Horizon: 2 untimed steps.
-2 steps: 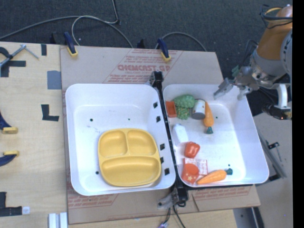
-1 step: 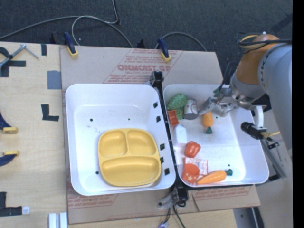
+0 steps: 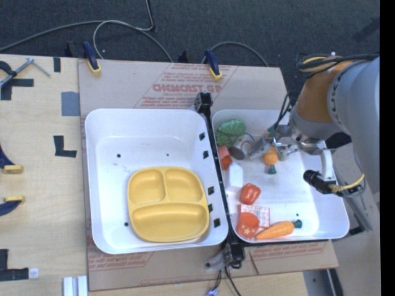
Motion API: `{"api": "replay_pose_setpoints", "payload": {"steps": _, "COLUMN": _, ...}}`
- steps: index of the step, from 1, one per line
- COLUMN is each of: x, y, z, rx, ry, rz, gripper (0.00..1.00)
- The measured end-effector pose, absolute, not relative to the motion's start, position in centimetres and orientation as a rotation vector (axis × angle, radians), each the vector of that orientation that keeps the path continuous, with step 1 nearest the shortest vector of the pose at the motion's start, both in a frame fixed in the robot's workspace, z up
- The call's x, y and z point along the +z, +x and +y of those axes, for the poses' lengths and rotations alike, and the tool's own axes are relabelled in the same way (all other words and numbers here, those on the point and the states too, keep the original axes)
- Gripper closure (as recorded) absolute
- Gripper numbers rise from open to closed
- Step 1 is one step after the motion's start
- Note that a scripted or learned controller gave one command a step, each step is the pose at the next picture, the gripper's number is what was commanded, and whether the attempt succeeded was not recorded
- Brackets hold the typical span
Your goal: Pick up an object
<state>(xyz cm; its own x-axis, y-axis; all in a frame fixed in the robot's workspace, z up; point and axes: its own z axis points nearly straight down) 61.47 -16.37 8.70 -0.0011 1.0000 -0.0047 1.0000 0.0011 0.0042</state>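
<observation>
Across the bench lies a cardboard sheet (image 3: 179,88) printed in red and clipped at its far edge, and on it the two white bins sit side by side. From the right edge the grey arm (image 3: 345,97) with its orange band reaches over the right bin (image 3: 321,227), its gripper (image 3: 262,145) low near that bin's far edge, just beside the green leafy piece (image 3: 231,127). I cannot tell how the fingers stand (they blur into the metal parts around them), and nothing plainly sits between them. The left bin (image 3: 105,128) carries a yellow divided plate (image 3: 168,203) toward its near edge. A small orange piece with a dark stem (image 3: 270,159) lies just beside the gripper, toward the bin's middle. A red pepper (image 3: 249,193) rests nearer the middle; at the near edge a red packet (image 3: 250,221) touches a carrot (image 3: 274,229). Along the left wall lie a white piece (image 3: 236,176) and a small red one (image 3: 225,161).
</observation>
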Motion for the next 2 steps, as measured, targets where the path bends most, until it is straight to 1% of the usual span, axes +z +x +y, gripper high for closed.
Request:
{"api": "replay_pose_setpoints", "payload": {"steps": 1, "x": 9.8, "y": 61.5, "z": -16.4, "rx": 0.0, "ry": 2.213, "rz": 2.217, "gripper": 1.0}}
{"api": "replay_pose_setpoints", "payload": {"steps": 2, "x": 18.4, "y": 60.2, "z": -8.8, "rx": 0.001, "ry": 2.219, "rz": 2.225, "gripper": 1.0}}
